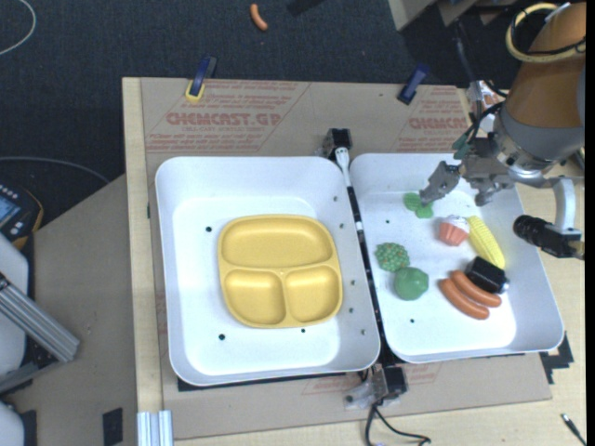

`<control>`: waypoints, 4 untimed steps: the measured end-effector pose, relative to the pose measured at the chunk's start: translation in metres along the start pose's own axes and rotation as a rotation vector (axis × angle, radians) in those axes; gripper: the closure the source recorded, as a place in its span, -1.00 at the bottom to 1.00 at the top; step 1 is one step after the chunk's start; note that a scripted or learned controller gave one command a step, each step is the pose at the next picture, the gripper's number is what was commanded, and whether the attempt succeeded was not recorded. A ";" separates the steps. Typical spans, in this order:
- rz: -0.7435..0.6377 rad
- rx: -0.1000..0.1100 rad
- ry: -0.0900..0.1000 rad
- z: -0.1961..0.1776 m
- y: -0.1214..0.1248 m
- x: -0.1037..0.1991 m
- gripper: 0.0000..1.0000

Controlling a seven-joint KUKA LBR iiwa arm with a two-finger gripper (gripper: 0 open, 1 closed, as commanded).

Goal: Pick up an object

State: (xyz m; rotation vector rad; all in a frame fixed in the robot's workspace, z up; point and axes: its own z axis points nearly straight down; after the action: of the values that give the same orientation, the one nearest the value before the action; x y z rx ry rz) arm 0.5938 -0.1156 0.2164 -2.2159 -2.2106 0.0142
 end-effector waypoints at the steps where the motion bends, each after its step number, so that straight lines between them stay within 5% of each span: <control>1: -0.002 -0.014 -0.002 -0.008 0.003 0.000 -1.00; 3: -0.003 -0.008 0.000 0.108 0.009 -0.001 -1.00; 4: -0.003 -0.009 0.000 0.133 0.009 -0.001 -1.00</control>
State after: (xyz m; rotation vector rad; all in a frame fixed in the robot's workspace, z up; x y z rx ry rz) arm 0.6005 -0.1159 0.0831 -2.2178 -2.2186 0.0041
